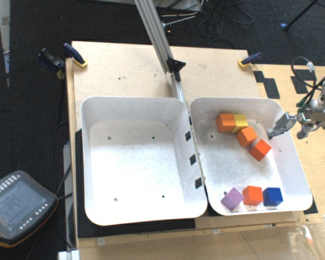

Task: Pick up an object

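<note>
Blocks are lying in the right bin (292,161), in two loose groups: toward the upper middle of that bin an orange block (225,122) is touching a yellow block (240,123), with a second orange block (247,136) just below and a red-orange block (260,149) tilting beside it; along the lower edge of the bin a purple block (232,199), an orange cube (252,195) and a blue block (272,196) are sitting in a row, close together. The gripper (279,125) is hovering at the right rim of this bin, just right of and slightly above the red-orange block, not touching any block; how it is set cannot be told from this slant, and nothing is showing within its grasp. The arm behind it is being cut off by the right edge of the frame, with only the wrist and some cabling showing. The left bin (92,161) is sitting beside the right one, their walls meeting at the centre. Both are resting on a pale wooden bench (130,69) held by blue-and-yellow clamps (75,56) at its upper corners. A slanting metal rail (154,28) is running from the top of the frame down to the gap between the bins. A grey-and-orange control pendant (16,207) is lying at the lower left on dark flooring.
</note>
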